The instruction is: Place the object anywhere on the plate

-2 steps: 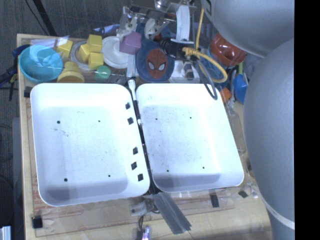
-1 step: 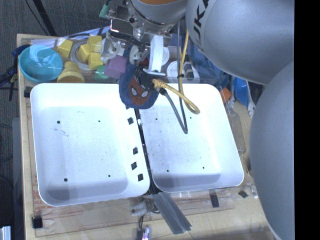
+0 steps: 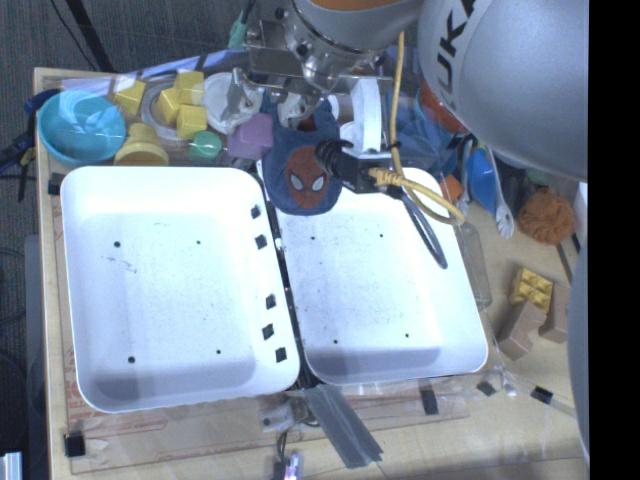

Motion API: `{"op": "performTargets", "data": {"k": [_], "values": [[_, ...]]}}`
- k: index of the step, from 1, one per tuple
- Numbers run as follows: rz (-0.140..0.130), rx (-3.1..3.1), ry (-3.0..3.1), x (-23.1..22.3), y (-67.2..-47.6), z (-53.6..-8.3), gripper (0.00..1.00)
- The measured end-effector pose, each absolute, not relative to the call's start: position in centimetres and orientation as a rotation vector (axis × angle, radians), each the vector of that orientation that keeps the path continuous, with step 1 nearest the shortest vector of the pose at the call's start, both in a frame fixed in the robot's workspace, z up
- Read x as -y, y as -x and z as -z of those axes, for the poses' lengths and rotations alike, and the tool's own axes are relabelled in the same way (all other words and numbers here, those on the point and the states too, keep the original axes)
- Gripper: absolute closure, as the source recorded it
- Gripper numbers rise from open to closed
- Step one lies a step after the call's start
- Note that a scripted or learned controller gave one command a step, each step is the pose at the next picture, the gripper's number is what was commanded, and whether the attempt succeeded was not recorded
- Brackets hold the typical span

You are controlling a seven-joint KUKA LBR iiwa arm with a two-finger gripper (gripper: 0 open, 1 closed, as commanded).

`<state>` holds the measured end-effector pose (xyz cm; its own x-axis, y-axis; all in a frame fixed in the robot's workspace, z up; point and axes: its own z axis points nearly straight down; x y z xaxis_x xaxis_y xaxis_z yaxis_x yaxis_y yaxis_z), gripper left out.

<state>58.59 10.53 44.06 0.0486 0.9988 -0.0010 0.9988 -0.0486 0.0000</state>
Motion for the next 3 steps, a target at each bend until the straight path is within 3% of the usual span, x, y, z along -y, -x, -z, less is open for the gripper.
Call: {"op": "performTargets", "data": {"k": [1,2,3], "values": [[0.005,-2.174,-2.27,-19.7,-55.7,-44.0,1.0],[0.013,-2.03,-2.401,-21.8,-50.3,-31.5,1.0],[0.015,-1.833,-2.553,-21.7,-49.7,-23.1,1.0]]}}
